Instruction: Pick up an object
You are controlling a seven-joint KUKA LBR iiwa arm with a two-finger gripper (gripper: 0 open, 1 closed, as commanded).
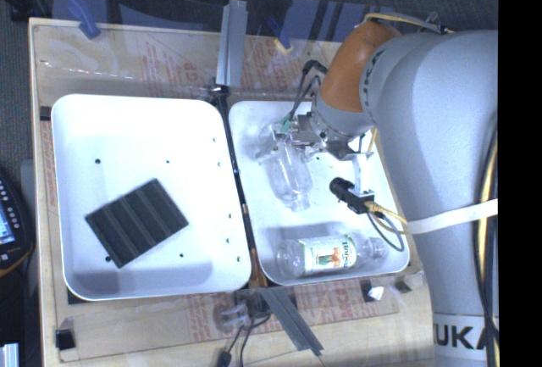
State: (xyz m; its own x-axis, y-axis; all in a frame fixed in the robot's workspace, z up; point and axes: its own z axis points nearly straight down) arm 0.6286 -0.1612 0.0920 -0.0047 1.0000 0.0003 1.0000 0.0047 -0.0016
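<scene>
The gripper [292,135] sits low in the right bin [254,124], right at the top of a clear plastic bottle [290,175]; whether it pinches the bottle, I cannot tell; a labelled bottle [329,256] lies along the near wall; a ridged black slab [136,222] rests in the left bin [76,115].

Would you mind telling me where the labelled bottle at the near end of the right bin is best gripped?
Probably across the middle of the bottle, at its label, coming straight down. It lies on its side along the bin's near wall, so fingers closing across its round body should fit better than at the narrow ends.
</scene>
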